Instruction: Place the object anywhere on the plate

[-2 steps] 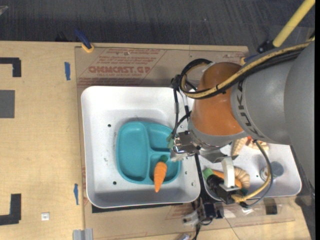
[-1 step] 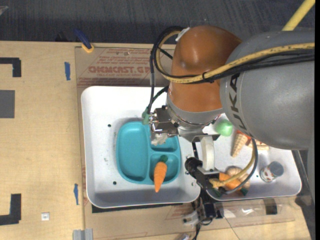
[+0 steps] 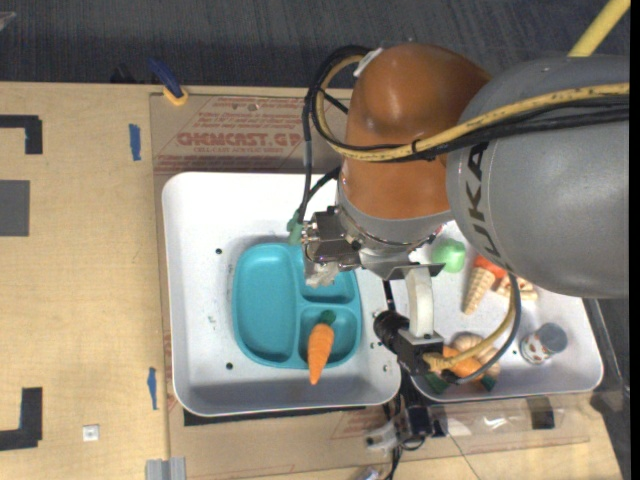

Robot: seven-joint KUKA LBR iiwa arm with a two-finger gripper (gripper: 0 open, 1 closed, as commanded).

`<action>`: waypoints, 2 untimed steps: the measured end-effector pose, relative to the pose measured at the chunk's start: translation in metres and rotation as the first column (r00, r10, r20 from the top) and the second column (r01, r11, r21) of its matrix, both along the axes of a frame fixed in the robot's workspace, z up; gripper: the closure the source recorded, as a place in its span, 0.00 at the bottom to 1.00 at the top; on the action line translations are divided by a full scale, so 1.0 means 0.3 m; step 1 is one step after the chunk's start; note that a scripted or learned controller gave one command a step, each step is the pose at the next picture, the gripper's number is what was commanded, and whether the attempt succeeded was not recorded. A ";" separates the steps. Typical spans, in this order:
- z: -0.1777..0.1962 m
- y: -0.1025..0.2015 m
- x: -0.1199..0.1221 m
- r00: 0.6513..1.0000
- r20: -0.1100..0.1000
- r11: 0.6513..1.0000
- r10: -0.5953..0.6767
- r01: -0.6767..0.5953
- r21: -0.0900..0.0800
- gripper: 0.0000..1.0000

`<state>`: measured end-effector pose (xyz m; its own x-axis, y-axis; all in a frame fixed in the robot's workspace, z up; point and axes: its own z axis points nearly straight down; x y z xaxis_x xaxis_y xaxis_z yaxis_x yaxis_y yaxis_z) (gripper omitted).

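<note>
Carrot (image 3: pixel 319 350) lies on teal plate (image 3: pixel 262 308); arm w/ gripper (image 3: pixel 322 268) overhead, grip state unclear.

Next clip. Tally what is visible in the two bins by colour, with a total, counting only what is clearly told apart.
Teal: 1, the divided plate in the left bin.
Orange: 1, the carrot lying on the plate's lower right compartment and over its rim.
Green: 1, a small piece in the right bin.
Tan: 1, a cone-shaped piece there.
Total: 4. The cluster by the cables is too hidden to count.

teal plate (image 3: pixel 262 308) | orange carrot (image 3: pixel 319 348) | white bin (image 3: pixel 190 268)
</note>
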<state>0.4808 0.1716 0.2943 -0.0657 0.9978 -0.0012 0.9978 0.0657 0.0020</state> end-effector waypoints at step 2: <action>-0.281 0.142 0.015 0.973 -0.010 0.973 -0.232 0.232 -0.003 1.00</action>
